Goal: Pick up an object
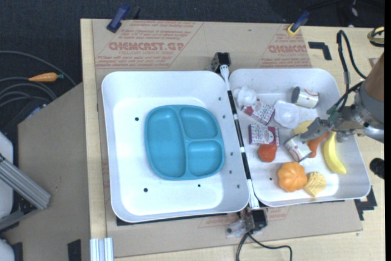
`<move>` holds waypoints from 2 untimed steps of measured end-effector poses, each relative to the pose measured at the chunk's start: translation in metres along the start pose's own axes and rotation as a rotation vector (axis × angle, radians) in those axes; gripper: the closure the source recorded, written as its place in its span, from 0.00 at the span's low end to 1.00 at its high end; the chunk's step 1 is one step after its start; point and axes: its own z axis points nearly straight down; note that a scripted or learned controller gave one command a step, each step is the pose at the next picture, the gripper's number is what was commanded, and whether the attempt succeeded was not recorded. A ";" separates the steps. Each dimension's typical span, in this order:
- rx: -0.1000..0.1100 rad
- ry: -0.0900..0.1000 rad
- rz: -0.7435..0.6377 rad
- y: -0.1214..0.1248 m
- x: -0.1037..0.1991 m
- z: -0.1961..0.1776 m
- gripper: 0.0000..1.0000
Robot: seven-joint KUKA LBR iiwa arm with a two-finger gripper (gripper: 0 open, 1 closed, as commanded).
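Grey and dark metal fingers of the gripper (pixel 313 131) reach in low over the right bin (pixel 269 77), but they are small and blurry, so I cannot tell if they are apart or together, and I cannot see anything held between them. The fingers point left, toward the middle of the bin. Right by the tips lies a small silver and white can (pixel 298 148) on its side, with a thin orange carrot-like piece (pixel 313 145) just beside it. It is not clear if the tips touch either one. A yellow banana (pixel 333 154) lies just below the gripper, near the right wall of the bin. Above the tips there is a clear plastic cup (pixel 287 112) and another small can (pixel 304 96) with a red stripe. To the left of the tips sit a red tomato (pixel 267 152) and two red and white snack packets (pixel 262 123), and a crumpled white thing (pixel 245 95) lies near the top left corner. Near the bottom of the bin are an orange toy pumpkin (pixel 291 176) and a yellow waffle piece (pixel 315 183), touching each other. Behind the gripper, the grey arm (pixel 372 108) comes in from the right side, with black cables hanging near it. The left bin (pixel 119 131) holds a blue plate with three sections (pixel 183 141), well apart from the gripper. Both bins sit side by side on a brown cardboard sheet (pixel 153 43) with red letters, held by blue clamps (pixel 119 17) at the top edge.
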 end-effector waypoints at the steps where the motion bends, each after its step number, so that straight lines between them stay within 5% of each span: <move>1: -0.001 -0.001 0.000 -0.012 0.022 0.106 0.00; 2: -0.003 -0.001 -0.001 0.020 0.077 0.106 0.00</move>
